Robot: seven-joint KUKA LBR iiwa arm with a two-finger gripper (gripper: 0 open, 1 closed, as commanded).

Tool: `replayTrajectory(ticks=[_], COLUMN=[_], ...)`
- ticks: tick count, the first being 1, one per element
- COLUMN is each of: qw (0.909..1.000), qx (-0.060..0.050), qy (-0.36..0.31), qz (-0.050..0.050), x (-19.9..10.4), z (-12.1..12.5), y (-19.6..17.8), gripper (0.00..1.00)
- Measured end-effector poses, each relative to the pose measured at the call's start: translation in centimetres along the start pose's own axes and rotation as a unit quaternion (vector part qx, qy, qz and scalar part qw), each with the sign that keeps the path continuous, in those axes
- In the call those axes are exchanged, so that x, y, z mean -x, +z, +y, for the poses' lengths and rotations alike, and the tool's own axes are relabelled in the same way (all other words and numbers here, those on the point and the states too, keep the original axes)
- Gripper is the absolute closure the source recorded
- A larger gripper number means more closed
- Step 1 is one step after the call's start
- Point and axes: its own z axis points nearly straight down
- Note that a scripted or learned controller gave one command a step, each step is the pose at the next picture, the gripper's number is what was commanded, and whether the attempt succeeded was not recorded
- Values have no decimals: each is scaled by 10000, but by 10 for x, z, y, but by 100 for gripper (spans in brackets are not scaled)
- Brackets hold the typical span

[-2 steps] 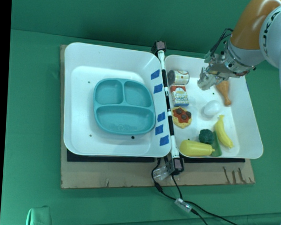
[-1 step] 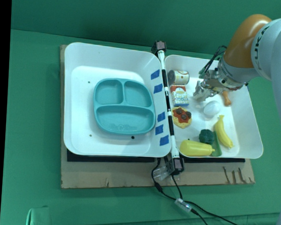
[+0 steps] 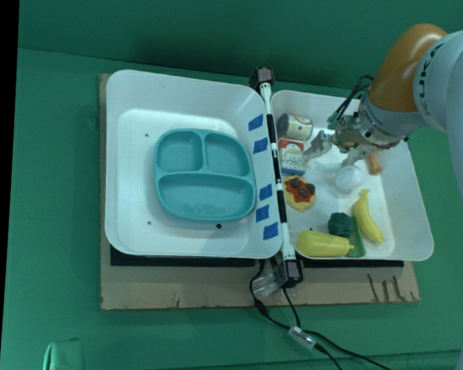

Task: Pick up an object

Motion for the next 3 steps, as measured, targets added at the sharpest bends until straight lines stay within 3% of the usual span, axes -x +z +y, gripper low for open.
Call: replayTrajectory(ticks=[1,2,3], qw=[10000,10000,10000], qx=[84,-19,-20], qy=[32,0,-3], qz=[-35,-7,-7], x=[4,49,49], z=[4,40,40], y=[-17,-9,-9], gripper=[100,100,0])
